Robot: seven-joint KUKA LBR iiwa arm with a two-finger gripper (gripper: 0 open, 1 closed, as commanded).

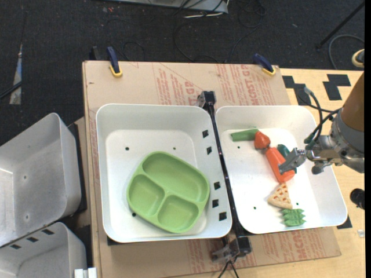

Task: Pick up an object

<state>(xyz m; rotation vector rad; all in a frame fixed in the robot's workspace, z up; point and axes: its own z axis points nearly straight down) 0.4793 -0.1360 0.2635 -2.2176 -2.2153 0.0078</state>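
meanwhile our gripper (288, 164), fingers unreadable, hovers over the carrot (275, 162) at right; crowded neighbours could spoil our grasp.

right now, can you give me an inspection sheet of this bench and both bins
surface: cardboard-covered bench bearing two shallow white bins; left bin, right bin.
job's things: in the right bin, orange toy carrot, green stick-shaped toy, red rounded toy, tan pizza-slice toy, green leafy toy.
clutter: light green divided plate in the left bin.
grippers: two-finger gripper low over the carrot's lower end.
cables: black cables on the floor.
surroundings: dark carpet; white tubs beside the bench.
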